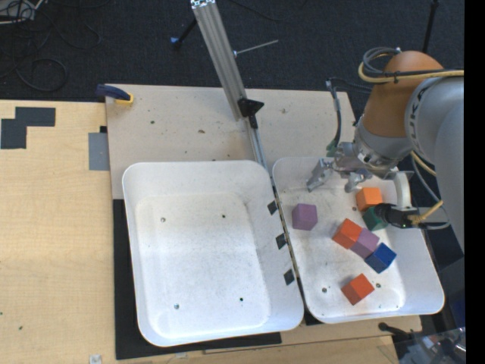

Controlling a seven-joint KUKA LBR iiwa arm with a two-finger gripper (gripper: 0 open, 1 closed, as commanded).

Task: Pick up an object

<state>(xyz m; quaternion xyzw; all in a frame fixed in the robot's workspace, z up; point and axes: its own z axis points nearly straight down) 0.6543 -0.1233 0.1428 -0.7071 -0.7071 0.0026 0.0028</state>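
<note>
The arm [424, 120] is reaching in from the right of the frame, its gripper [339, 174] hanging over the upper part of the right bin [424, 298] with the two fingers spread apart and nothing between them. All the candidates are lying in this bin: a purple cube [305, 217] alone at centre left, an orange block [369, 198] touching a green one [375, 220] at the upper right, a red block [348, 233], a lilac block [367, 243] and a blue block [381, 257] packed together mid-bin, and another red cube [358, 288] apart at the bottom. The left bin [144, 188] is lying beside it. Judging from this layout, the purple cube is offering the cleanest pick: it is standing free and nearest the fingers, so straddling it squarely before descending should be avoiding a nudge.
</note>
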